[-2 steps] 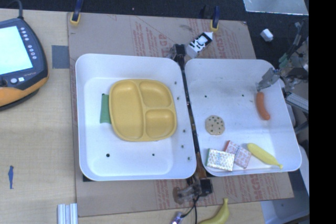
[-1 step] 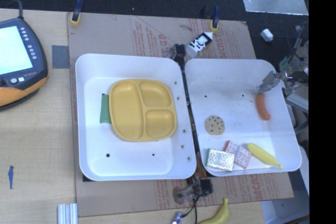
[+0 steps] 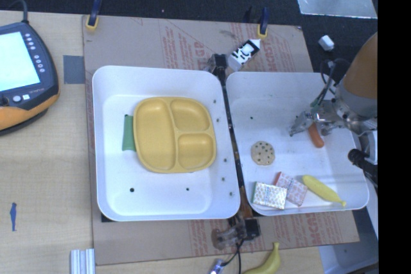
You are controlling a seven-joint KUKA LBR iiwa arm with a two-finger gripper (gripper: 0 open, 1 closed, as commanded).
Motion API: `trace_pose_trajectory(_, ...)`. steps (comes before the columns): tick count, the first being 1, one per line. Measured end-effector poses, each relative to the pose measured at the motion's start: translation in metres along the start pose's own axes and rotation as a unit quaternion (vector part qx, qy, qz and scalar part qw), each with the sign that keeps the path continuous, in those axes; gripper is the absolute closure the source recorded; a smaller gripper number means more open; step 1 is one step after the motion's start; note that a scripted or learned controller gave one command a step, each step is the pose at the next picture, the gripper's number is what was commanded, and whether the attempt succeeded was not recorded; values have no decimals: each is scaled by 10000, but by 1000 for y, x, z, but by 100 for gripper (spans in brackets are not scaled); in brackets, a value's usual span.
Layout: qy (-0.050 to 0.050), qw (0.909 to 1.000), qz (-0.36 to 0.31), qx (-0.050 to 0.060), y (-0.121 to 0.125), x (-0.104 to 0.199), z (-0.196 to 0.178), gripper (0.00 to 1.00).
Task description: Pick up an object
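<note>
Brown cardboard covers the desk [image 3: 192, 35] under two bins; in the right white plastic bin [image 3: 270, 83] the metal hand [image 3: 313, 123] sits low over a small orange carrot-like piece [image 3: 316, 137], seemingly to grasp it; its grip cannot be told.

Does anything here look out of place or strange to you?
A yellow banana lies on the bench outside the bins, below the right bin. In the left bin, a green thing sticks out from under the yellow tray. Nothing looks spilled or broken.
</note>
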State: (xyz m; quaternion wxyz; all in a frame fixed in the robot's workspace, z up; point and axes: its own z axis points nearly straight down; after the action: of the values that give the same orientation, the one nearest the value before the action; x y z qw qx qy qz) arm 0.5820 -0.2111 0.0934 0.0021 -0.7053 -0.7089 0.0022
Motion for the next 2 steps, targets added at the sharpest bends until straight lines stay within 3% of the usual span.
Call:
trace_pose_trajectory(1, -7, 10000, -6, -6, 1, -1, -11, 100)
trace_pose_trajectory(2, -10, 10000, -9, -27, 23, 49, -2, 100)
